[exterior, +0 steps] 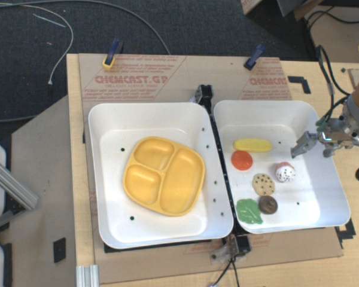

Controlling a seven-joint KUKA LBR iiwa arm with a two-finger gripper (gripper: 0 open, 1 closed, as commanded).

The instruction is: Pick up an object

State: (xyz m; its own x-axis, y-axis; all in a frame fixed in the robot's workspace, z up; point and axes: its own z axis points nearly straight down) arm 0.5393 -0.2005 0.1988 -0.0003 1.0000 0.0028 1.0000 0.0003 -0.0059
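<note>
The end effector (314, 143) hangs spread open and holding nothing over the right white plastic bin's (332, 184) edge, the speckled white ball (285, 173) nearest, presumably the easiest reach.

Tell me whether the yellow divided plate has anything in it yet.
Empty. The yellow divided plate in the left bin shows three bare compartments; the small items lie in the right bin.

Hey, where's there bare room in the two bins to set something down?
Left bin: bare floor rings the yellow tray, widest along the top. Right bin: bare right of the speckled ball, below the claw. Crowded around the cookie.
</note>
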